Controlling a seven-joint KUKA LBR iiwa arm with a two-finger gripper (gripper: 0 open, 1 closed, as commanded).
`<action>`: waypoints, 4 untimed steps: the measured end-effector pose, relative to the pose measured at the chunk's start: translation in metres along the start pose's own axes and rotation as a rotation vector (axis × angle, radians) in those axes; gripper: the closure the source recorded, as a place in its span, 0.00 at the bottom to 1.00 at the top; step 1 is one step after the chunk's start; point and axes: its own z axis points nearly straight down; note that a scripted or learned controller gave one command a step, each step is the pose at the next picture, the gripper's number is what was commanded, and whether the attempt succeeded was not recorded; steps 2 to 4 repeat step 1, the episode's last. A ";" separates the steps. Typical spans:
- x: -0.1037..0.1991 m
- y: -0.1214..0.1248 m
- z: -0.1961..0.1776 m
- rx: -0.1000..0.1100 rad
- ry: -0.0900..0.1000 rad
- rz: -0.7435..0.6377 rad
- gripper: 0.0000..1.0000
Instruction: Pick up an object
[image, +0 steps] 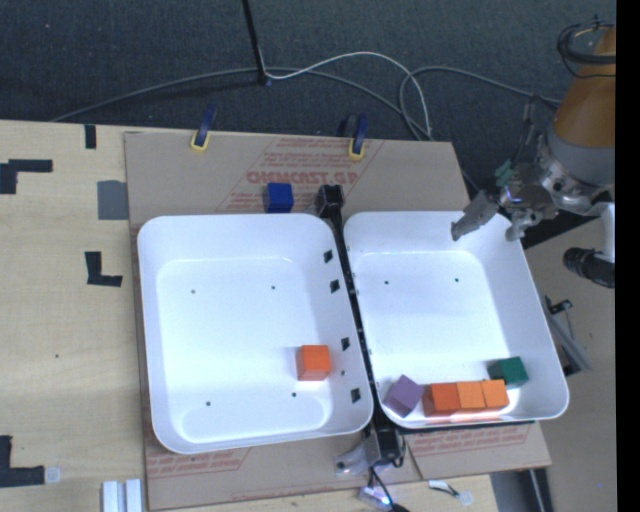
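An orange cube (314, 362) lies in the left bin (180, 250), near its front right corner. Along the front wall of the right bin (400, 235) sit a purple block (403, 395), a long orange block (465, 398) and a dark green block (509, 372). A blue cube (279, 196) rests on the cardboard behind the left bin. My gripper (490, 222) hangs over the far right corner of the right bin, well away from the blocks, with its fingers spread and nothing between them.
The two bins are joined by black clips (345, 300) down the middle. Blue and yellow clamps (204, 130) hold the cardboard sheet at the back. Cables (330, 65) trail across the dark floor beyond the bench.
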 end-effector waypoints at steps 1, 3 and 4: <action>0.000 0.000 -0.010 0.000 0.000 0.000 1.00; 0.000 0.000 -0.010 0.000 0.000 0.000 1.00; 0.000 0.000 -0.010 0.000 0.000 0.000 1.00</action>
